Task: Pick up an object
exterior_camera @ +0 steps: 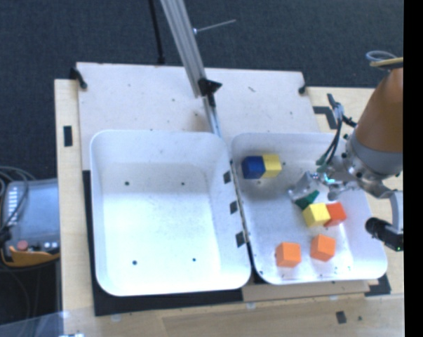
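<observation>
**Arm low over the right bin, beside a cluster of blocks**

Two shallow white bins sit side by side on a pale bench. The left bin [162, 216] holds only a few dark specks on its floor. The right bin [267, 276] holds all the blocks.

The grey arm [383, 128], with its orange band, reaches in from the right and bends down over the right half of the right bin. Its gripper [308, 190] sits low near the bin floor, just left of the wrist, with grey metal parts and a small teal light showing. Whether the claw is released or clenched cannot be told from this angle, and no block is seen between its tips.

Just below the gripper lies a small dark green piece [308, 199], touching or very close to it. Right beside that, on the near side, a yellow block [315, 215] leans against a reddish-orange block [336, 213] on its right. Nearer still, two orange blocks lie apart from each other: one [288, 253] toward the middle of the bin and one [323, 247] to its right.

At the far left of the right bin, well apart from the gripper, a blue block [252, 167] and a yellow block [271, 164] touch side by side.

A slanted metal rail [186, 41] rises from the far edge between the bins. A grey box with cables [29, 220] sits off the bench to the left.
</observation>
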`<move>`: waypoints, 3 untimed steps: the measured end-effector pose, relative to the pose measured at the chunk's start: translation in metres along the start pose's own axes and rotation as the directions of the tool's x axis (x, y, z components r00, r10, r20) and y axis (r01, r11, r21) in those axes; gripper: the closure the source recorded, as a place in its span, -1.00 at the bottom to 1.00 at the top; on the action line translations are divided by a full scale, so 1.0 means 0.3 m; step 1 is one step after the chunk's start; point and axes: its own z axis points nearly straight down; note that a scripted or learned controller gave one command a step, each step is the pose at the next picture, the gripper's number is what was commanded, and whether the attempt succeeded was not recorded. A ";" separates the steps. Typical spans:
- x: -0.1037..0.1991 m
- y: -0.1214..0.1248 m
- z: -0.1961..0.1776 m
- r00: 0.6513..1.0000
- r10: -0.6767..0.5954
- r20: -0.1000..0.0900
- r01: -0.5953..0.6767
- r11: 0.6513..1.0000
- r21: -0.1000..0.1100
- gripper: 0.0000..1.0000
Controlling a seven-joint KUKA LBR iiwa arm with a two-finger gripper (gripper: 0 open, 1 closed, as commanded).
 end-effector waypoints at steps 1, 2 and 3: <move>-0.002 0.003 -0.008 1.000 0.003 0.001 -0.003 1.000 -0.005 -1.00; -0.014 0.007 0.134 1.000 0.005 0.002 -0.005 1.000 0.000 -1.00; 0.015 0.021 0.315 1.000 0.009 0.000 -0.009 1.000 0.000 -1.00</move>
